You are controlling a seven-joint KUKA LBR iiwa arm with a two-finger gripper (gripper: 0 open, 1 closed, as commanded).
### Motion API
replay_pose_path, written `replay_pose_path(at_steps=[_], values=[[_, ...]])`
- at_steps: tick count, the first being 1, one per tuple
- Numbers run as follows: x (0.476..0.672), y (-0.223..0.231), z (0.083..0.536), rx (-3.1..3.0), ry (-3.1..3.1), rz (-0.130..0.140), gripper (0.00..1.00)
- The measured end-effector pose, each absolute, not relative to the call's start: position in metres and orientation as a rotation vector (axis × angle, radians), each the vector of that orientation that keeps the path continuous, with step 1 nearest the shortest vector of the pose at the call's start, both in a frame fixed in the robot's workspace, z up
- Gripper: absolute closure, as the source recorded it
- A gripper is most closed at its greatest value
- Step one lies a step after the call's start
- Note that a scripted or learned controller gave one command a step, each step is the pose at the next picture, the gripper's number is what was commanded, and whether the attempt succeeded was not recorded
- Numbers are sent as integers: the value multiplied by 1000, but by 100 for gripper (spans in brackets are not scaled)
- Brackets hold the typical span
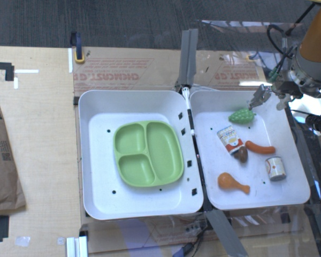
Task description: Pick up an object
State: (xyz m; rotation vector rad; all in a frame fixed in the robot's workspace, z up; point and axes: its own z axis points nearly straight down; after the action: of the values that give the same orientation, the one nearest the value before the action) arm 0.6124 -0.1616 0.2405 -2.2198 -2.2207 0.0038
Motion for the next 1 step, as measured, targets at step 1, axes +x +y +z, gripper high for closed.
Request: replay_pose_path(at_steps=[1], values=[[645, -162, 141, -2279, -2160, 3, 0]])
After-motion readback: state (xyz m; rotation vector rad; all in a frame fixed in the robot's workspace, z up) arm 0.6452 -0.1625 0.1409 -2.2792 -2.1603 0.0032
